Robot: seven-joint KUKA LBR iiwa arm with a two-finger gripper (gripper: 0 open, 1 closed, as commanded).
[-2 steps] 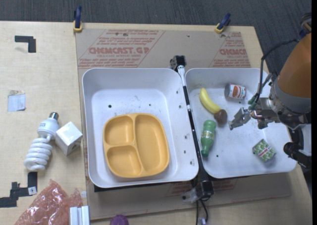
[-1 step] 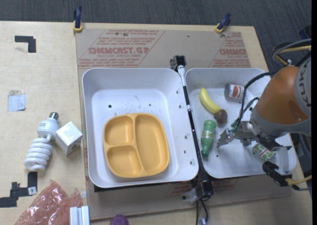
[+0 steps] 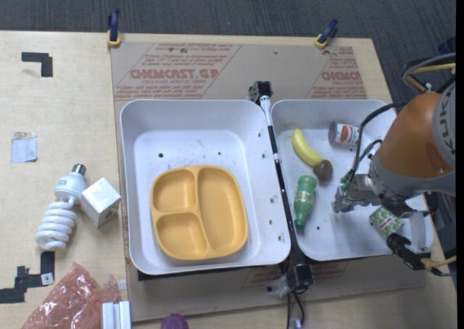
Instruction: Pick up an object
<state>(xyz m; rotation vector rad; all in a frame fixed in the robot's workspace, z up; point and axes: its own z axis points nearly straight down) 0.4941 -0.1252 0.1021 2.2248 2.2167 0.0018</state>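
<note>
- Your gripper point(image 3: 346, 199) is low inside the right bin point(image 3: 330, 248), reaching in from the right under the orange-banded wrist.
- I cannot tell from this view whether the fingers are spread or closed; they read as a small dark cluster against the white floor.
- Nothing sits visibly between the fingers, so I'd judge the pick as not yet made. No object is lifted off the bin floor.
- The nearest candidates: the green bottle point(image 3: 304, 201) lies just to the left of the fingers, apart from them, with a strip of bare floor between.
- The small brown fruit point(image 3: 323, 169) sits up and to the left of the fingers, near the lower end of the banana point(image 3: 305, 148), which lies further up-left.
- The can with the orange label point(image 3: 345, 133) lies on its side well above the fingers, near the bin's far wall.
- A green-patterned object point(image 3: 386, 220) sits just to the right of the fingers, partly under the arm; I can't make out what it is.
- The yellow divided plate point(image 3: 198, 211) lies in the left bin point(image 3: 145, 132), well to the left of the fingers.
- What's left, as I read it: settle on one object, close on it and raise it clear. Essentially the whole grasp remains.
</note>
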